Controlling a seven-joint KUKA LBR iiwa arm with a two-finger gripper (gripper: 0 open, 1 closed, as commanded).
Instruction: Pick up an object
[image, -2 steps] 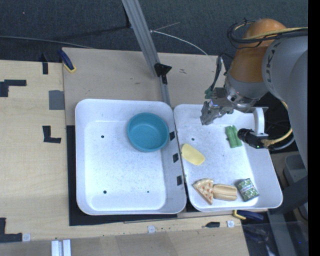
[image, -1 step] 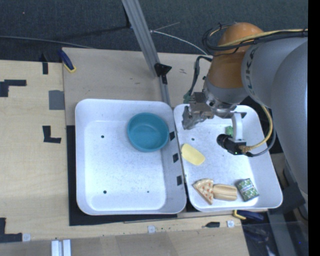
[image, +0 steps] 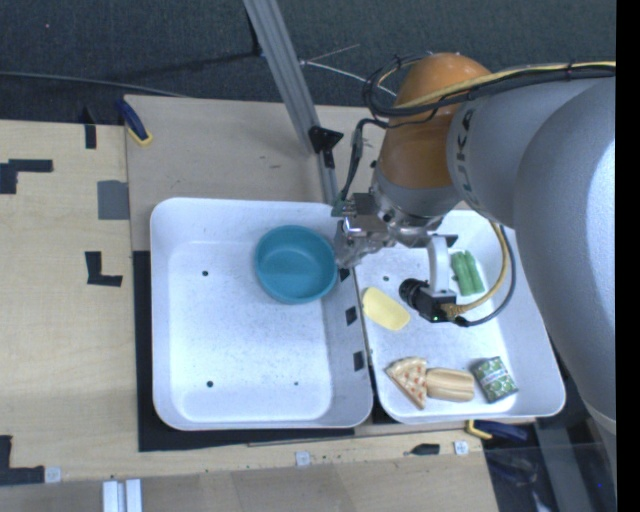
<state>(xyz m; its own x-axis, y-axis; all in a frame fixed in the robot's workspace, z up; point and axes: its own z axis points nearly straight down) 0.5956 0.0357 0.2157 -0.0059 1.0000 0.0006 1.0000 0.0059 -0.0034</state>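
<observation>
A blue bowl (image: 294, 263) sits in the left bin (image: 200, 330), at its upper right near the wall between the bins. My gripper (image: 347, 244) hangs at the bowl's right rim, over that wall, under the orange band of the wrist. Its tips are hidden by the wrist body and the bowl's edge. In the right bin (image: 530, 395) lie a yellow piece (image: 385, 308), a pizza slice (image: 407, 380), a tan bread roll (image: 450, 384), a small green packet (image: 494, 378) and a green bottle-like object (image: 466, 272).
The grey arm covers the upper right of the right bin. A slanted metal pole (image: 295, 90) crosses behind the bins. Tan bench with black tape marks lies to the left.
</observation>
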